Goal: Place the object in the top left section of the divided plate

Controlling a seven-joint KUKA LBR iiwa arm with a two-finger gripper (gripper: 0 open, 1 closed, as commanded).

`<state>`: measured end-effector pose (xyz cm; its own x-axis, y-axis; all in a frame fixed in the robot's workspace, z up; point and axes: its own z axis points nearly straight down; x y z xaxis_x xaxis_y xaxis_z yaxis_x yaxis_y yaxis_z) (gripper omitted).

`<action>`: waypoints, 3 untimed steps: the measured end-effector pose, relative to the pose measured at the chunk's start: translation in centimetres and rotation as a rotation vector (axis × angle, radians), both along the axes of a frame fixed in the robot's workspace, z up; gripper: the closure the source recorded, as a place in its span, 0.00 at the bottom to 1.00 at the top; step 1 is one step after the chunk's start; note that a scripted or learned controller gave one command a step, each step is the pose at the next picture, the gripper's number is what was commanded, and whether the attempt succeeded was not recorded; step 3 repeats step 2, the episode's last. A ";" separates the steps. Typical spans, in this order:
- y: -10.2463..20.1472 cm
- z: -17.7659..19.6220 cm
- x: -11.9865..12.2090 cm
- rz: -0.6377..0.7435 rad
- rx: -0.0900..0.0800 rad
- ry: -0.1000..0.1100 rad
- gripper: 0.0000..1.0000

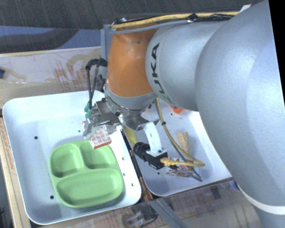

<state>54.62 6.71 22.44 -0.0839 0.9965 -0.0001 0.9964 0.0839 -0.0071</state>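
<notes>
One light, stiff packet (100,138) at plate's (86,174) upper right, best pinched by edges; gripper (97,124) opening impossible to tell.

Divided plate (85,174) in left bin (19,117); right bin (212,148) beside it, under arm (206,74).
</notes>
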 end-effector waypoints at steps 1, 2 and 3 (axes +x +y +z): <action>7.1 2.4 -4.2 0.074 0.000 -0.002 1.00; 7.1 2.4 -4.2 0.073 0.000 -0.003 0.00; 7.1 2.4 -4.2 0.073 0.000 -0.003 0.00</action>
